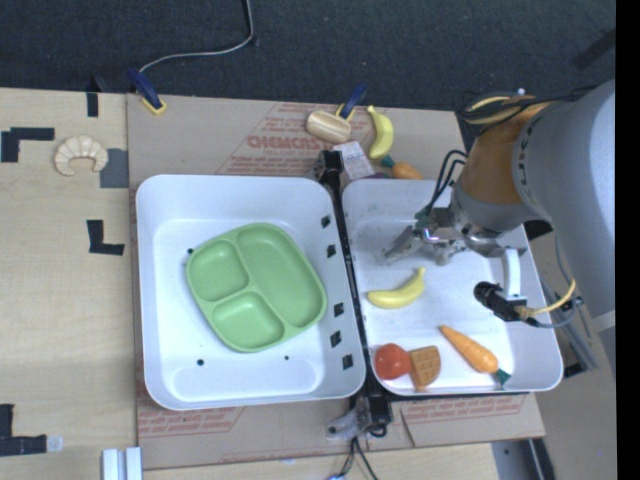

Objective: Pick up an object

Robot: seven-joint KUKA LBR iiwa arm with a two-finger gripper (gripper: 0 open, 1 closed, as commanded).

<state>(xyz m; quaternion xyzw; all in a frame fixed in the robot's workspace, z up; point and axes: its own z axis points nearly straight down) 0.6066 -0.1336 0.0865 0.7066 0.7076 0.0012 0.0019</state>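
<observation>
My gripper [420, 251] hangs over the right bin [380, 208], just above a yellow banana [398, 291] lying in the bin's middle. Its fingers are spread open with nothing between them. A carrot [470, 349] lies toward the bin's front right. A red tomato [392, 360] and a brown waffle-like piece [425, 365] sit side by side at the front edge. The arm with its orange band [500, 163] reaches in from the right.
The left bin [165, 218] holds a green divided plate [256, 286]. Behind the bins on the cardboard lie a bread roll [328, 125], a second banana [380, 133] and a small packet [352, 158]. A croissant [80, 154] rests on the bench at far left.
</observation>
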